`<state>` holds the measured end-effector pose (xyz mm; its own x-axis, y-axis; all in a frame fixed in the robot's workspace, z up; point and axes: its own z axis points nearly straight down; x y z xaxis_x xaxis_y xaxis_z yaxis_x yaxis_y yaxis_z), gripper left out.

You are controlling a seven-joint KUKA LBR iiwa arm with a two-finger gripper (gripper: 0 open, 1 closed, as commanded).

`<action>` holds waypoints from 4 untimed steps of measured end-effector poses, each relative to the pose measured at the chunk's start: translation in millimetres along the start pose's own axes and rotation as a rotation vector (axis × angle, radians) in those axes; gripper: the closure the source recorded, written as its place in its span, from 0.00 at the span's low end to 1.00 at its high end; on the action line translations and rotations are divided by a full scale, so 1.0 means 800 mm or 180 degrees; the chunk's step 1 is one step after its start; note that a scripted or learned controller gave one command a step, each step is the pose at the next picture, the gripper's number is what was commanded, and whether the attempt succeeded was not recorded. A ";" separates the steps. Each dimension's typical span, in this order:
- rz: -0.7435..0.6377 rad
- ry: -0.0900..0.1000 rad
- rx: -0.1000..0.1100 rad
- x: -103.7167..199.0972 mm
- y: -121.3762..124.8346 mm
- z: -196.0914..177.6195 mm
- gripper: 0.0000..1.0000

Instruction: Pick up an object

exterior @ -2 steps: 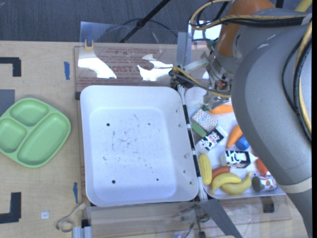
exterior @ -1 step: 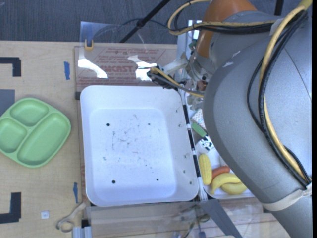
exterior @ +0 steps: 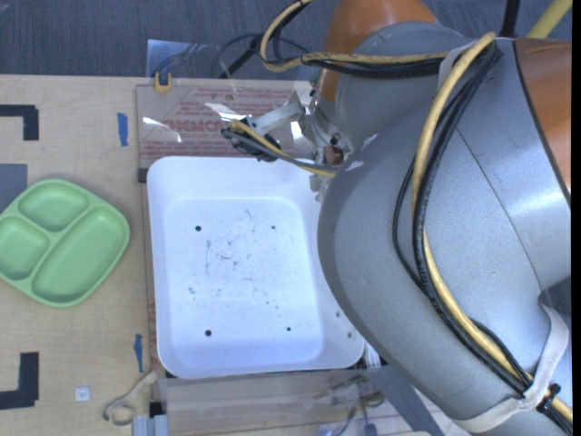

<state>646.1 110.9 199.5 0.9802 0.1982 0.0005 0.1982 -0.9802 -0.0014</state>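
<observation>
The grey arm [exterior: 454, 225] fills the right half of the camera view, and its orange joint [exterior: 377, 12] sits at the top. Its bulk covers the right bin and the left bin's right edge. Yellow and black cables [exterior: 272, 148] run from a metal fitting on the arm over the far rim of the left white bin [exterior: 163, 243]. The bin's floor [exterior: 236, 252] shows scuff marks and a few dark specks.
A green divided plate [exterior: 59, 239] lies on the wooden bench [exterior: 64, 125] left of the bin. A clear plastic sheet [exterior: 195, 116] lies behind the bin's far rim. Blue tape marks [exterior: 122, 127] and black markers [exterior: 23, 121] dot the bench.
</observation>
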 end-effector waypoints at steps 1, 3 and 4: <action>-0.0001 0.0002 -0.0003 0.002 0.041 -0.083 1.00; -0.0002 -0.0008 0.0002 0.009 0.039 0.007 1.00; 0.0001 -0.0005 0.0005 0.009 0.040 -0.006 1.00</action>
